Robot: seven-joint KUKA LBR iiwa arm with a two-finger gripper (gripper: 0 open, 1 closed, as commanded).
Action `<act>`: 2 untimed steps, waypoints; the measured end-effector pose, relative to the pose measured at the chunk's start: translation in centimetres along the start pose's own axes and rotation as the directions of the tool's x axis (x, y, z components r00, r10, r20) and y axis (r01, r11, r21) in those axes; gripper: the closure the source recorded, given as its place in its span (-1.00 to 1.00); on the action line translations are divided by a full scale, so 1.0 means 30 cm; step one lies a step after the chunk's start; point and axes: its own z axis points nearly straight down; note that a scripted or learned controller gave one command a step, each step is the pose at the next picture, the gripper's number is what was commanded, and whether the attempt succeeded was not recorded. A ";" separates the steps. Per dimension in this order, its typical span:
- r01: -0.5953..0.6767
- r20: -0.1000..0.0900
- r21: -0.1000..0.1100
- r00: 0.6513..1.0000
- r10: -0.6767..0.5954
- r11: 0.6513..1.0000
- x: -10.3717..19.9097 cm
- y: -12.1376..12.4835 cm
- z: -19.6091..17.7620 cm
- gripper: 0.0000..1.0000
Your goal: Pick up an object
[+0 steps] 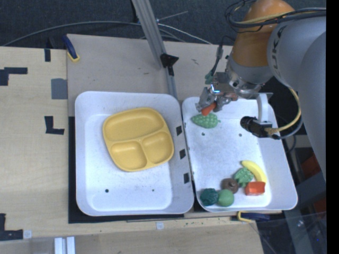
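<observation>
My gripper hangs over the far left corner of the right bin. A small orange-red object sits between its fingertips, and the fingers are closed on it. Just under it a bumpy green bunch of toy grapes lies on the bin floor, touching or nearly touching the orange piece. In the near right corner of the same bin lie several toys: a yellow banana, a red block, a leafy green piece, a brown ring, a light green ball and a dark green lump.
The left bin holds a yellow divided plate. A grey metal post slants down to the bins' far edge. The arm's black cable fitting juts over the right bin's far right side. Wooden bench lies to the left.
</observation>
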 end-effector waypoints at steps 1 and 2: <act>0.001 0.000 -0.001 1.000 -0.001 1.000 0.168 0.016 0.007 1.00; 0.001 0.000 0.002 1.000 -0.001 1.000 0.344 -0.026 0.046 1.00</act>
